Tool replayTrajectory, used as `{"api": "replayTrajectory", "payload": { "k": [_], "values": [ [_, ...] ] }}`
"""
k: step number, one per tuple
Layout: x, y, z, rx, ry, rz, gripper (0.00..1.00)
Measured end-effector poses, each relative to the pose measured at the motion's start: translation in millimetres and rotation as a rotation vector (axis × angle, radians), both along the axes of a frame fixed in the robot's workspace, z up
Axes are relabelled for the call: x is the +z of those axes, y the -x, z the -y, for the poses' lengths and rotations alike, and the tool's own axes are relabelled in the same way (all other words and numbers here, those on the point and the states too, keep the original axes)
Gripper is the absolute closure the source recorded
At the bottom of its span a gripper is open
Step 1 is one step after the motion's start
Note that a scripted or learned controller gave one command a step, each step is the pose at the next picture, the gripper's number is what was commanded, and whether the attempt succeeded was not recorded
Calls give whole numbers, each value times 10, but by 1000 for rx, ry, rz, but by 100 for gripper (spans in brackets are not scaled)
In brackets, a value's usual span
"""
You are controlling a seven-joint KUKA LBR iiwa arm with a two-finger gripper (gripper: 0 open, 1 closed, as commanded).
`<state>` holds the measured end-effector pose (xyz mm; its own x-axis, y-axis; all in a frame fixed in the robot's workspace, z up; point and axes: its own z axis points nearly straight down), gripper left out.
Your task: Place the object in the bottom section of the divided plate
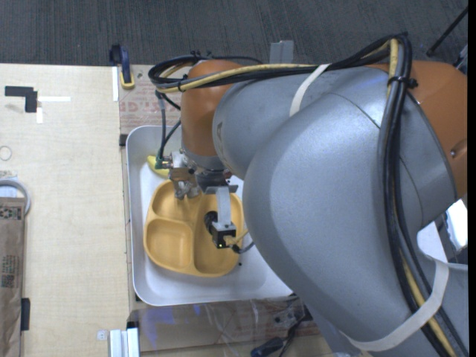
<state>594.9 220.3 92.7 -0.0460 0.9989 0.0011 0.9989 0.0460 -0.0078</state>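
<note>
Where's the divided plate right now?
In the camera view, the yellow divided plate lies inside the white bin at lower centre, directly under the gripper, with the big grey arm covering its right edge.

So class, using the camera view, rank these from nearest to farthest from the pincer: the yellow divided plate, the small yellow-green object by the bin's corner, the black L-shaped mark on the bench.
From the pincer:
1. Divided plate, directly below.
2. Yellow-green object, upper left in the bin.
3. L-shaped mark, far left on the bench.
</note>
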Motion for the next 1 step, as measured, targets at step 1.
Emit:
{"api": "replayTrajectory", "payload": {
  "k": [1],
  "values": [
    [737,584,218,98,3,4,100]
  ]
}}
